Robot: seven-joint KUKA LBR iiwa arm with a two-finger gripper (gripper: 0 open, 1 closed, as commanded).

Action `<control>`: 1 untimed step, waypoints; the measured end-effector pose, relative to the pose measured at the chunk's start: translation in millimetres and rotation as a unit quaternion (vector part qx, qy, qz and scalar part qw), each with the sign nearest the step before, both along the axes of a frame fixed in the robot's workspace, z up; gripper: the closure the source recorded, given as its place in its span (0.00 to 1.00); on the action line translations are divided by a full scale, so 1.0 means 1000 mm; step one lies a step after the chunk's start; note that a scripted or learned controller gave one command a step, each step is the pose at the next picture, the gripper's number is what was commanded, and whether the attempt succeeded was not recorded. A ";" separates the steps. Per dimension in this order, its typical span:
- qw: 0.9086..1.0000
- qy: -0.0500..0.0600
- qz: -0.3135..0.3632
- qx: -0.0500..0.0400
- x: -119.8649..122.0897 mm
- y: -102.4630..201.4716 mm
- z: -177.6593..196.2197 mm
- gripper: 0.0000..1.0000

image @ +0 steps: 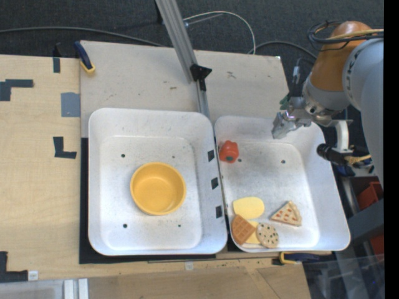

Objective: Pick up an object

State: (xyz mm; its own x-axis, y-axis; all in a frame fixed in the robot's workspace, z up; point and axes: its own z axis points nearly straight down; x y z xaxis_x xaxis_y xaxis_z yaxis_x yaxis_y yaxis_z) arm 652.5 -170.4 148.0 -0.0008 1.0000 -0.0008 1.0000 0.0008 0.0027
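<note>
The pincer [280,128] hovers at the right white bin's [324,185] far rim; whether released or clenched cannot be told. The small red rounded object [229,151] touches the wall, so a descent there risks striking the wall.

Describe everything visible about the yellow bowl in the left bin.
The yellow bowl is round, plain and smooth, plastic by the look of it. It sits upright with its opening up and nothing inside, near the middle of the left bin, resting on the floor and touching nothing else. The gripper is far off, over the right bin.
</note>
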 end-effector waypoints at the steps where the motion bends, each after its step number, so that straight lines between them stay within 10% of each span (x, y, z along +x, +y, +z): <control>1: 1.000 -0.001 0.000 0.000 -0.006 -0.001 0.061 1.00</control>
